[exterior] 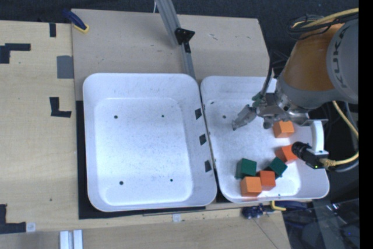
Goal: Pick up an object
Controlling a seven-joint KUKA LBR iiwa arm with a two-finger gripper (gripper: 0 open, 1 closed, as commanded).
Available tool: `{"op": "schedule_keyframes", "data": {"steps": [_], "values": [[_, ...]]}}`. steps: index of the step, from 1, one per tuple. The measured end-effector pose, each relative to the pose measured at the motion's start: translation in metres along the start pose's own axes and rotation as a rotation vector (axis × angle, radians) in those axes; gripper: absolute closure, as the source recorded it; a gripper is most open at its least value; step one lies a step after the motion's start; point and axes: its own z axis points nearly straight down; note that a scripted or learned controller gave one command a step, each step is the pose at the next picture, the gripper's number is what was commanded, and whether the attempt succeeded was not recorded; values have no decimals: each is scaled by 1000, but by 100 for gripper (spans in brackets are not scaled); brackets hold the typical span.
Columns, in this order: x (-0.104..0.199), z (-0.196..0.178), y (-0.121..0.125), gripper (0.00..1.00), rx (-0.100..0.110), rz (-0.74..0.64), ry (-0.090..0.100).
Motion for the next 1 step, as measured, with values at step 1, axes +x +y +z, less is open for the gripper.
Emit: {"op": "schedule_keyframes", "data": {"steps": [1], "values": [[0, 0, 0, 0, 0, 1, 0]]}}
